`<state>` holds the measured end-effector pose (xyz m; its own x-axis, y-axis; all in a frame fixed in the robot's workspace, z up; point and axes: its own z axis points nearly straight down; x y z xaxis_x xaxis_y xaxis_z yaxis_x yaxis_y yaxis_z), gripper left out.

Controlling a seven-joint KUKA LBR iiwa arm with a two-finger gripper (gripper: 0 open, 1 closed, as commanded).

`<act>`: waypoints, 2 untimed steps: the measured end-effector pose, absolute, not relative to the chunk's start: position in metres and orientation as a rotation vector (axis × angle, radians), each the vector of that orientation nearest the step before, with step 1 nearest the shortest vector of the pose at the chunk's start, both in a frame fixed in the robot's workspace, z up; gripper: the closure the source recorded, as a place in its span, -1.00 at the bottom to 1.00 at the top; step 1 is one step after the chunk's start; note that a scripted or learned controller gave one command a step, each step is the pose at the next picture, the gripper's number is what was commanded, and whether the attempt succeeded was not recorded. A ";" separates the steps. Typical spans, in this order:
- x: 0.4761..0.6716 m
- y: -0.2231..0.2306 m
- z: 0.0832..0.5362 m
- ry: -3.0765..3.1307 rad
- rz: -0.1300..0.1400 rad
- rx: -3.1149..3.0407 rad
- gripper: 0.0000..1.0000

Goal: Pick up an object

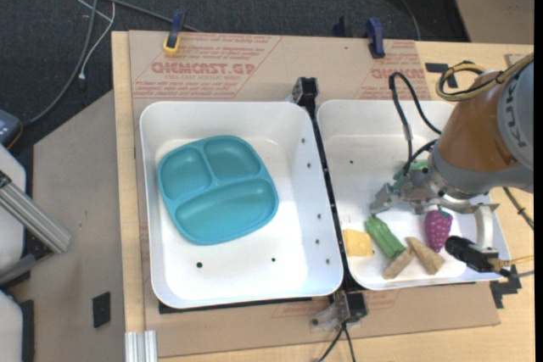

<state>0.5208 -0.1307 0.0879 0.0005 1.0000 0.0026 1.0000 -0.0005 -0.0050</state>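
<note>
My gripper (392, 196) is low inside the right bin (365, 140), near its middle, reaching in from the right under the grey and orange arm (479, 140). Just below it lies a green oblong toy vegetable (383, 236). A purple bunch of grapes (438, 228) sits right of that, close under the wrist. A yellow chunk (358, 243) rests by the bin's left wall. Two tan sticks (422, 255) lie along the front edge. The gripper's tips are above the green piece and left of the grapes; nothing shows between them.
The left bin (288, 267) holds a teal divided plate (218, 188). A black divider (321, 174) runs between the bins. Cardboard with blue clamps (176, 27) lies beneath, and black cables (405, 110) trail over the right bin's back.
</note>
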 end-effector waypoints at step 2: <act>0.522 -0.131 0.166 -2.227 -0.006 -2.224 1.00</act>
<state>0.5221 -0.1309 0.1656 -0.0012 1.0000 -0.0013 1.0000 0.0012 0.0063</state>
